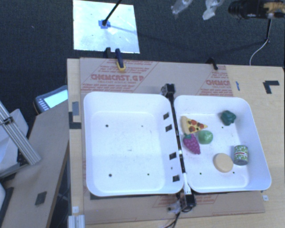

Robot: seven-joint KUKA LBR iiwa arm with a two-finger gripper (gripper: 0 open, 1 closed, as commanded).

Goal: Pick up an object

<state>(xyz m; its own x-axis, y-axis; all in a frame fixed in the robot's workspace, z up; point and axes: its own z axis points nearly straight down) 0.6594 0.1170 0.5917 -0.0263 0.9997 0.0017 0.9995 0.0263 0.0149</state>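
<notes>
The right white bin holds several small objects. A pizza slice lies near its left wall, with a purple grape bunch just below it and a light green ball touching both. A dark green lump sits toward the back. A small can stands upright at the right, next to a tan round disc. My gripper hangs at the top edge of the view, far beyond the bins, open, with nothing between its two pale fingers.
The left white bin adjoins the right one along a black-clipped seam. Both rest on a cardboard sheet. A shiny metal plate lies on the dark floor behind. A side table stands at the left.
</notes>
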